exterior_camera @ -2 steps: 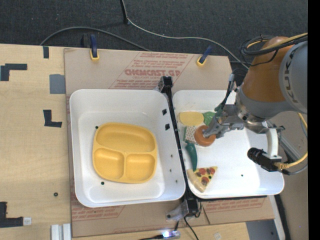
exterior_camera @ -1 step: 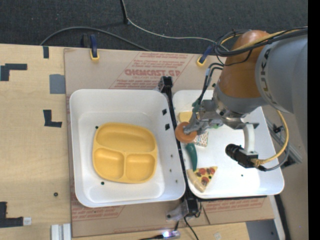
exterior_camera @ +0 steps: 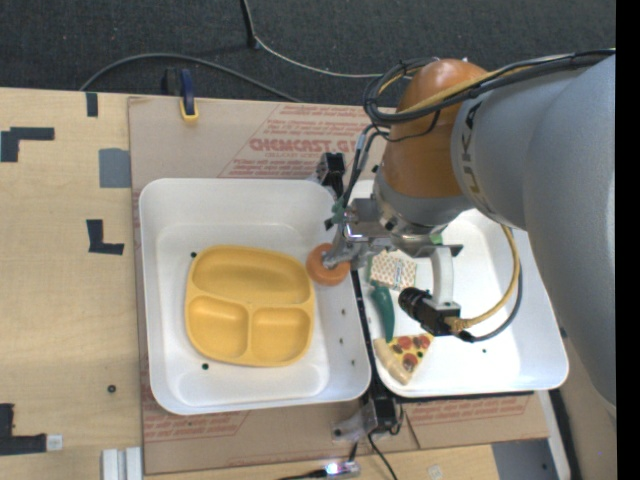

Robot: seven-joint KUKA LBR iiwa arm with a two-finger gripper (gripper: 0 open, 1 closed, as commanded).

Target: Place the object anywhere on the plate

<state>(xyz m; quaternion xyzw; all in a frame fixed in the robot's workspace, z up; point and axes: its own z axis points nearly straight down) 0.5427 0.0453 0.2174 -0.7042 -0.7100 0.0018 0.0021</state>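
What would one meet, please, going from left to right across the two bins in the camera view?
Left bin's rim → yellow divided plate → orange round object by the gripper → green piece → pizza slice toy → right bin's rim.

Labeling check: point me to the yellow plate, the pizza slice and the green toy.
yellow plate [exterior_camera: 250, 268], camera view, ridge where its compartments meet.
pizza slice [exterior_camera: 403, 356], camera view, topping area mid-slice.
green toy [exterior_camera: 383, 310], camera view, middle of its body.
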